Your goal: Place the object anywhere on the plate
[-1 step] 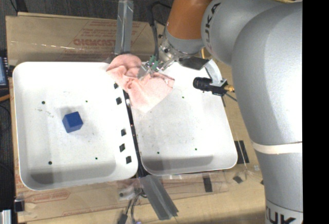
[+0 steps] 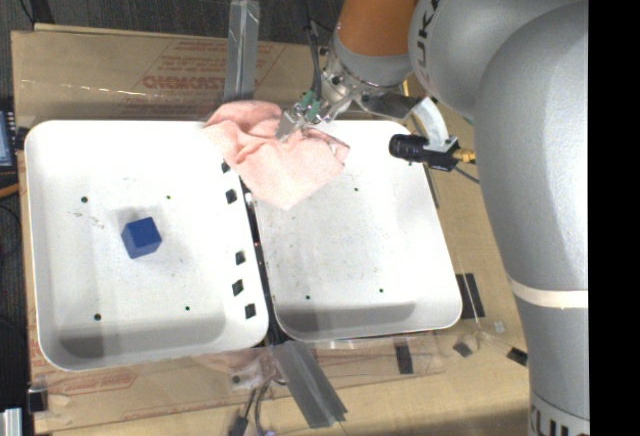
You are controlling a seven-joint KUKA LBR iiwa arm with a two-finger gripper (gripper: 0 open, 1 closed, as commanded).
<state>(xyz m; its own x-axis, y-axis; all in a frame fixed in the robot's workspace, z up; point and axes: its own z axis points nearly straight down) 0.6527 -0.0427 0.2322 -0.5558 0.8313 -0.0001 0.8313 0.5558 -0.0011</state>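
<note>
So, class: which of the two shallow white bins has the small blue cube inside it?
The left white bin: the small blue cube sits there; the right white bin has pink cloth.

Grey arm (image 2: 500, 74) reaching from right, pincer (image 2: 300, 119) pointing down-left

Pink cloth (image 2: 285, 159) soft, crumpled, matt. Two white bins (image 2: 120, 314) smooth plastic, faint sheen. Blue cube (image 2: 141, 236) matt. Arm (image 2: 500, 54) smooth grey shell, glossy orange band. Cardboard (image 2: 130, 74) under bins, dull.
</note>
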